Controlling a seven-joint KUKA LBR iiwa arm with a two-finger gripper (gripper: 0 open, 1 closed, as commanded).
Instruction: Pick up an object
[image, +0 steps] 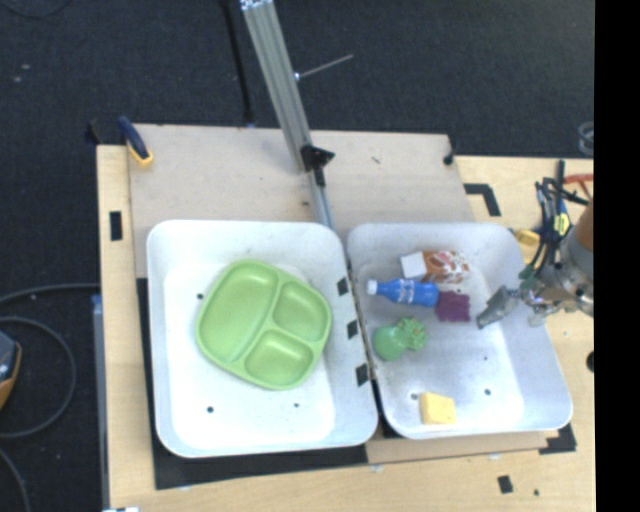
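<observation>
Bench (250, 170): pale wooden board bearing two shallow white bins side by side. Left bin (180, 400): holds one light green divided plate (263, 323) with three compartments, lying flat near the bin's middle, slightly turned. Right bin (530, 390): holds six small objects. Upper middle, a white block (414, 265) touching an orange-and-white packet (448, 266); just below them, a blue bottle with white cap (405, 292) lying on its side, cap toward the left; at its right end, a purple block (453, 307); below the bottle, a green lumpy toy (399, 339); near the front wall, well apart from the rest, a yellow block (436, 408). Gripper (497, 308): over the right bin's right side, near the purple block but not touching it; nothing is seen between its fingers, and how wide they stand cannot be told. Arm wrist with cables at the right edge.
</observation>
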